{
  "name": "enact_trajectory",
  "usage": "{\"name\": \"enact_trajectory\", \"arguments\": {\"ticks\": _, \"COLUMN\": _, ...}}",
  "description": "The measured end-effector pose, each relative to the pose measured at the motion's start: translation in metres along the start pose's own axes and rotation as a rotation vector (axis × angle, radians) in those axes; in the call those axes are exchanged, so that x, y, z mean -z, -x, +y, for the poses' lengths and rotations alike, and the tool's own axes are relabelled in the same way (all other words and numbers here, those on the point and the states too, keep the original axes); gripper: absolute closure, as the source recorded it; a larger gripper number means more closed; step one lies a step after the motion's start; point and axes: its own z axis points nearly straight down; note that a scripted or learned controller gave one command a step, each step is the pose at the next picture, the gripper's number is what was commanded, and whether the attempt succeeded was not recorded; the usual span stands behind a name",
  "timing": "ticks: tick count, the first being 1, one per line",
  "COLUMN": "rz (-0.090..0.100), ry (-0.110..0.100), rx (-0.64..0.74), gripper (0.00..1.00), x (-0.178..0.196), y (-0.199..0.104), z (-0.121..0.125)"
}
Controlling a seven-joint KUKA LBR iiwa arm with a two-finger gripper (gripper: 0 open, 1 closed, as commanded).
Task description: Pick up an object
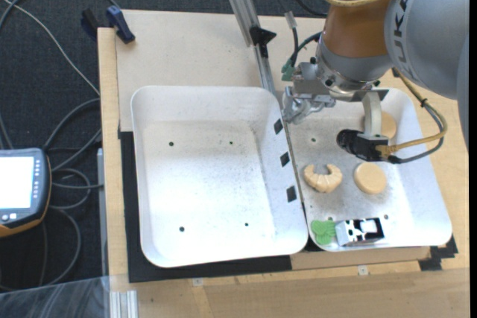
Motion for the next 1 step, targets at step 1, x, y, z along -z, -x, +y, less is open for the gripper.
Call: {"name": "enact_trajectory", "arguments": {"ticks": 1, "rz": 0.0, "ry": 0.0, "rx": 0.0, "gripper": 1.0, "x": -0.0003, "y": -0.0545, "z": 0.0078}}
